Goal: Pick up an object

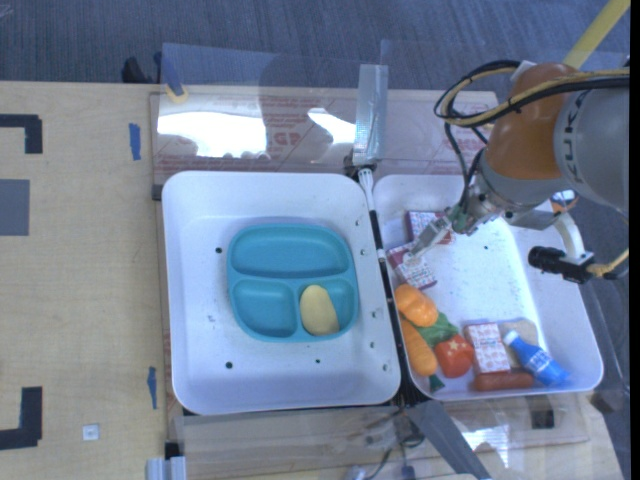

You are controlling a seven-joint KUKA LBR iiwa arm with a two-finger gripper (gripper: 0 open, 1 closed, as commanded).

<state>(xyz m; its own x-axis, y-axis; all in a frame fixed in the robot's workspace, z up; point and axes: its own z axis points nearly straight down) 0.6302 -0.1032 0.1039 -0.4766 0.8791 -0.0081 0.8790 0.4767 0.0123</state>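
Whether the end effector (436, 234) grips anything I cannot tell; with the small red-and-white packet (412, 266) just below-left of it, it should descend squarely over that packet

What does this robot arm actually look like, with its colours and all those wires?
The arm is a thick, rounded grey tube with a glossy orange band above the wrist. Black and yellow cables loop around the band. A small black part juts out on a pale curved piece below it. The gripper is slim, metallic and greyish.
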